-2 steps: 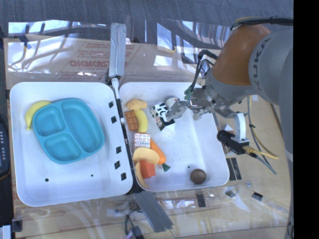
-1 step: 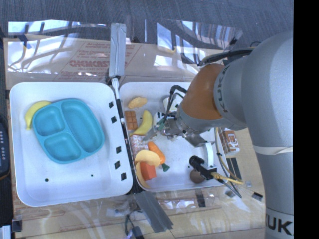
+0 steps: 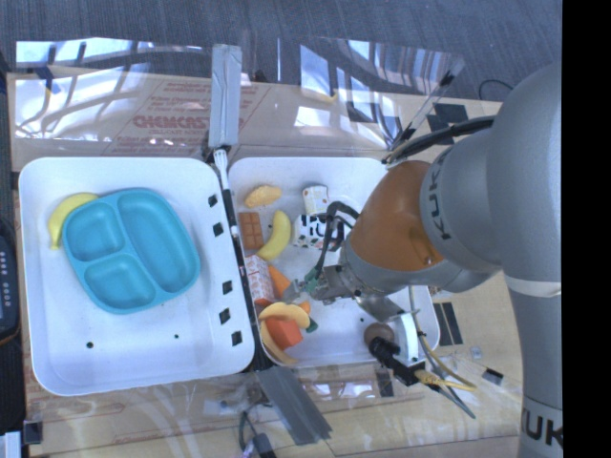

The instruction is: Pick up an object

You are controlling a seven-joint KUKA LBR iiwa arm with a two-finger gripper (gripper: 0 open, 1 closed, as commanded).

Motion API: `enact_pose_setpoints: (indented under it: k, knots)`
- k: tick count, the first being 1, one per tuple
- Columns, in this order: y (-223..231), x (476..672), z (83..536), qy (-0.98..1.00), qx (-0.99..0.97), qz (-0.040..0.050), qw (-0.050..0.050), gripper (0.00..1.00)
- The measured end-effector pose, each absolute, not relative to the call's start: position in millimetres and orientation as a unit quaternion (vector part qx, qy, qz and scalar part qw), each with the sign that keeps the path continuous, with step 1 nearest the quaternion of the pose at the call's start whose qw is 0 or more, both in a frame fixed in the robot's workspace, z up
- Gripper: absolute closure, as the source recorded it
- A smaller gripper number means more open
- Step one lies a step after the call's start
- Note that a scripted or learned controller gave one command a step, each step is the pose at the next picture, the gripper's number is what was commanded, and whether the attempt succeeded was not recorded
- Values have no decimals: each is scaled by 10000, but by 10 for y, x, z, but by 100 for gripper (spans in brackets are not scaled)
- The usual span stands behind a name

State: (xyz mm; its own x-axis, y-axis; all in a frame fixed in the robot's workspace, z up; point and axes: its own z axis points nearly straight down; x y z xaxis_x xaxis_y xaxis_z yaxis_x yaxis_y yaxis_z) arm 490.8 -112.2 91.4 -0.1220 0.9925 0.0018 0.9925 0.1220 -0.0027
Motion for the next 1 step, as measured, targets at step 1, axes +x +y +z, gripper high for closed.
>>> enact_pose_setpoints:
  k: [1]
  knots:
    - [-1128,4915,1010,-7505,-6609,6,14,100]
